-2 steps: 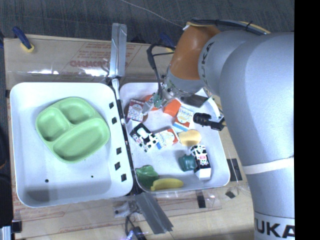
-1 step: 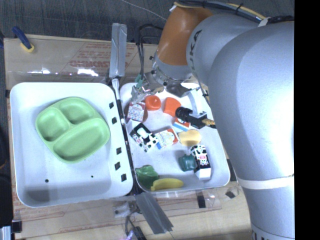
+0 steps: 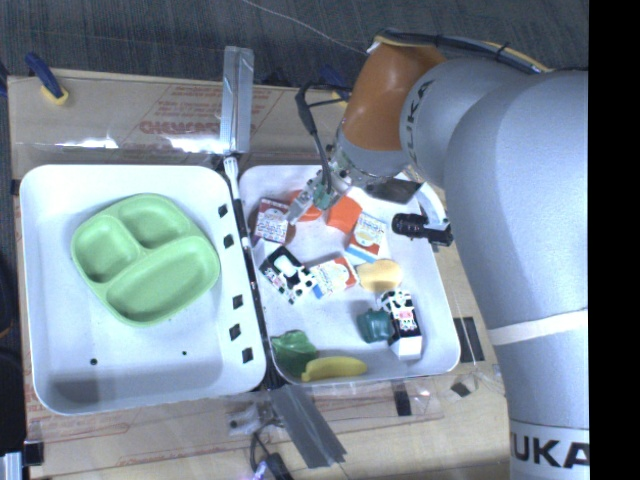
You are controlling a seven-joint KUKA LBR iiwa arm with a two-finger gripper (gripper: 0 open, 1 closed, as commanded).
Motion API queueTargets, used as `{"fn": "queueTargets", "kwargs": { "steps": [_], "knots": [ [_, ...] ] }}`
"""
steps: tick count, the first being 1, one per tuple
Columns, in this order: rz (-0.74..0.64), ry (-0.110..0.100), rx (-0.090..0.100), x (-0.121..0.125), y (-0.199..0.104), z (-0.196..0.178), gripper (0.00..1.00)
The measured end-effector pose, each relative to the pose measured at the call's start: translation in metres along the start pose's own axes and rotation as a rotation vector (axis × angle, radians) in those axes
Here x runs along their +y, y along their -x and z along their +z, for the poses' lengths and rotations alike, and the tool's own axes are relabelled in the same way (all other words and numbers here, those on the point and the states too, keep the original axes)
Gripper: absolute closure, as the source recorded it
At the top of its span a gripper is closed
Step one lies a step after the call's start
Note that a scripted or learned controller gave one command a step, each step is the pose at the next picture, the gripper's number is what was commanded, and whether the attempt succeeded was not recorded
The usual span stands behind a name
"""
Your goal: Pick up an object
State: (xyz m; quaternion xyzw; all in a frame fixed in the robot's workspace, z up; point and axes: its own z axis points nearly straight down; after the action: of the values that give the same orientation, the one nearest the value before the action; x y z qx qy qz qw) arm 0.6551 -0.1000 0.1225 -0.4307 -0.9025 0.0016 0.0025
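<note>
The right bin (image 3: 440, 353) holds several small items. My gripper (image 3: 322, 194) reaches down into its far end, under the orange wrist band (image 3: 385, 93). Its tip sits between a red-and-white carton (image 3: 272, 220) on the left and an orange block (image 3: 343, 213) on the right, close to both. A small white tub (image 3: 368, 232) lies just right of the orange block. The arm hides whatever lies behind the tip.
Further forward in the right bin lie a cow-patterned box (image 3: 285, 271), a small carton (image 3: 335, 276), a yellow piece (image 3: 380, 273), a teal object (image 3: 376, 325), another cow-patterned carton (image 3: 403, 320), a green pepper (image 3: 293, 346) and a banana (image 3: 334, 368). The left bin (image 3: 40, 368) holds a green divided plate (image 3: 145, 256).
</note>
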Motion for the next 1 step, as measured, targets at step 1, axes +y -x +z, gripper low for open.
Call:
{"fn": "queueTargets", "kwargs": {
  "steps": [1],
  "knots": [
    [0.191,0.009,-0.004,0.0541,-0.0844,-0.0713,1.0]
  ]
}}
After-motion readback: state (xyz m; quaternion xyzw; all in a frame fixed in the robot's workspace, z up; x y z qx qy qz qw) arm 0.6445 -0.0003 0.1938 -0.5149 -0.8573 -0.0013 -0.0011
